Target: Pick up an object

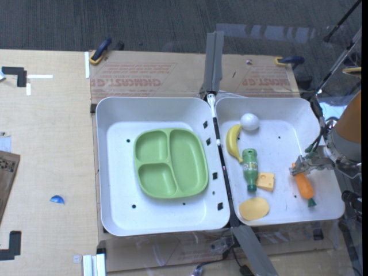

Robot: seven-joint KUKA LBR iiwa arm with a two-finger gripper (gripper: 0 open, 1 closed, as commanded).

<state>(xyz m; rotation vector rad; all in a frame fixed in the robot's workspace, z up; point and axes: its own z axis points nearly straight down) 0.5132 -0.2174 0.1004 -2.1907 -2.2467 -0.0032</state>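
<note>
Over at the right edge of the right bin (282, 211) you have the gripper (300, 167), hanging low beside the bin's right wall with the grey arm and its orange band (351, 122) coming in behind it. Its tip sits right at the upper end of the carrot (304, 187), an orange piece with a small green stub at its lower end, lying on the bin floor close to that wall. You cannot tell from this angle whether the claw is released or clenched, nor whether the carrot's top is truly between its tips or merely next to them; the carrot looks to be resting on the floor.

Look to the left half of the same bin for the other objects you could take. A white ball (249, 121) sits near the back wall. Just beside it, and slightly forward, a yellow banana (232, 142) curves along the left wall. A green bottle (249, 169) lies below the banana, its cap end pointing toward the front of the bin. A yellow cheese wedge (265, 181) sits touching or nearly touching the bottle's right side. Nearer the front wall lies a flat, pale yellow oval piece (253, 209), apart from the cheese.

Your left bin (115, 211) carries a green divided plate (171, 163) with three compartments, lying roughly in the middle of the floor.

Both bins stand side by side on a sheet of brown cardboard (149, 76) on the bench.
</note>
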